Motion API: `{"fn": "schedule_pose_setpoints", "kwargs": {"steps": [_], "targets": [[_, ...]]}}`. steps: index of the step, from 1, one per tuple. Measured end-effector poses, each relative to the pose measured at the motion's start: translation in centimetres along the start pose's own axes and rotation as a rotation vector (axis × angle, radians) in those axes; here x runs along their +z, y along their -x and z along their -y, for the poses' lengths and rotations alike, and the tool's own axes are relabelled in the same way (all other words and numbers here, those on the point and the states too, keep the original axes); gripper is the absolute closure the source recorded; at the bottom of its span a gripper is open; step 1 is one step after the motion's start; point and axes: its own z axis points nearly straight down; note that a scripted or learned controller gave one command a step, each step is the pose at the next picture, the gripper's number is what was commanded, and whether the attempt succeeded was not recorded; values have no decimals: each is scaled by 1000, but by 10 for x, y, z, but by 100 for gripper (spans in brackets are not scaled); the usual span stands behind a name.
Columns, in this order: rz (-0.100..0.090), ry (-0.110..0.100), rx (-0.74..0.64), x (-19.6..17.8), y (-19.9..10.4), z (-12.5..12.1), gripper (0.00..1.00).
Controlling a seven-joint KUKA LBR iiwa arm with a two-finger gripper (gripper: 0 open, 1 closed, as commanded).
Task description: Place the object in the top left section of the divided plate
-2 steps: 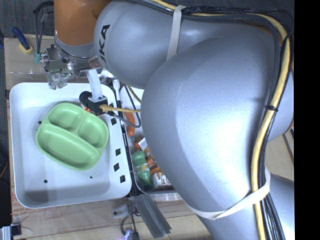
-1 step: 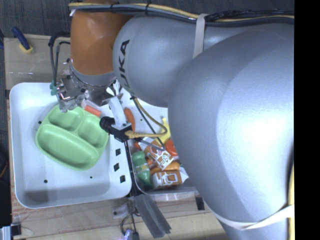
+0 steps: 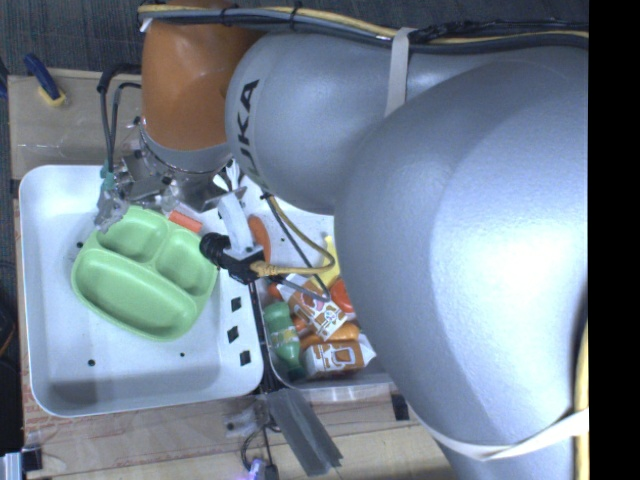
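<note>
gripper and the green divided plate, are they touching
Cannot tell. In the camera view the gripper overlaps the green divided plate's top-left rim, but neither contact nor a gap shows.

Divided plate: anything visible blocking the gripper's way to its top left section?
Nothing visible does. The gripper sits right at the upper left edge of the green divided plate in the left bin; the plate's sections look bare.
</note>
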Motion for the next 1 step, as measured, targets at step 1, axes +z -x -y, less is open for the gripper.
{"fn": "schedule_pose_setpoints", "kwargs": {"steps": [1], "targets": [[-1, 4, 38, -143, 1, -66, 0]]}}
